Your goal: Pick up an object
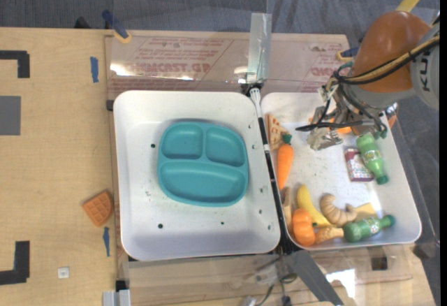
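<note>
2 white bins; jaws hover over right bin near green bottle, jaw state unclear.

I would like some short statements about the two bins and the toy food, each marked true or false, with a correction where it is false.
1. The teal divided plate lies in the left bin. True.
2. The carrot lies in the left bin. False: it lies in the right bin, near the wall between the bins.
3. The gripper is over the right bin. True.
4. The waffle piece lies on the plate. False: it lies on the bench, left of the left bin.
5. The right bin holds one green bottle. False: there are two, one near the gripper and one near the front edge.
</note>
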You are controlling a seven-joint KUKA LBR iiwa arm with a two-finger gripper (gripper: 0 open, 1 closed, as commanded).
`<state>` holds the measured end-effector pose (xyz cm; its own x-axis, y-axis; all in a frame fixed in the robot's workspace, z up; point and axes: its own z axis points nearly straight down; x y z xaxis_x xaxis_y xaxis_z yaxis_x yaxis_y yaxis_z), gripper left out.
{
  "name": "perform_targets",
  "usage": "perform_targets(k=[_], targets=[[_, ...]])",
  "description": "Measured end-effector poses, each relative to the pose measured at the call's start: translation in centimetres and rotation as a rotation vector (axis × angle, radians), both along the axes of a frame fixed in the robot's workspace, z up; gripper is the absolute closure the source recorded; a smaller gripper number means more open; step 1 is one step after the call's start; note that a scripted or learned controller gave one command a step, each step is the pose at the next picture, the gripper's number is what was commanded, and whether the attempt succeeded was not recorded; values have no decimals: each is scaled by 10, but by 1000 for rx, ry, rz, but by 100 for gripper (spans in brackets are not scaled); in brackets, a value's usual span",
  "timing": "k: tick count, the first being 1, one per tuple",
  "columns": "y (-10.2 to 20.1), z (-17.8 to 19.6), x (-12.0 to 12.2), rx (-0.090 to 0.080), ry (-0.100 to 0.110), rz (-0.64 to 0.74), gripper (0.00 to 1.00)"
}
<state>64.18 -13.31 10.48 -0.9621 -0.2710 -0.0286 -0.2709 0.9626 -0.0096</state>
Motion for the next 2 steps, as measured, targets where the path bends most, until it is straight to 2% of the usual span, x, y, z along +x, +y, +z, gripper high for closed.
perform_targets(k=[1, 2], targets=[[-31, 155, 29, -2, 7, -23, 100], [-5, -6, 28, -3, 17, 220, 100]])
